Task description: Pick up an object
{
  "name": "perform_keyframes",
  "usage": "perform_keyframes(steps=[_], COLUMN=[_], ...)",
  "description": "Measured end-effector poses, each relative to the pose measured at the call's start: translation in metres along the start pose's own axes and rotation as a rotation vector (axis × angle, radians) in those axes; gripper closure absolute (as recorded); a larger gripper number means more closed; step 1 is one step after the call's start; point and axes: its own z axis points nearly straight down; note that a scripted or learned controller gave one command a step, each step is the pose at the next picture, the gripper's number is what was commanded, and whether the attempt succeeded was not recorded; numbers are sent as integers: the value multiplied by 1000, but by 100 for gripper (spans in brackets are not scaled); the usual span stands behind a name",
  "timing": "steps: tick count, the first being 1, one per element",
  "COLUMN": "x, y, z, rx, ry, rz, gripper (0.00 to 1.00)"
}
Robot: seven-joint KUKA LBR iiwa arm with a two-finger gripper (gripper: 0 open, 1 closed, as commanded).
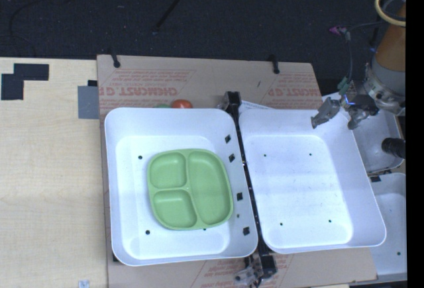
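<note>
While the gripper (340,113) hangs over the far right rim of the right bin (371,214), fingers spread and holding nothing, you have that bin's floor open beneath it. Your target, the green divided plate (190,188), lies flat in the left bin (126,167), with bare floor around its edges.
</note>
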Motion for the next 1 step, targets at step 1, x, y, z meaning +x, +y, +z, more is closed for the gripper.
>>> perform_keyframes(steps=[1], x=[4], y=[2], z=[44], rx=[5], ry=[1], rz=[-1], gripper=[0])
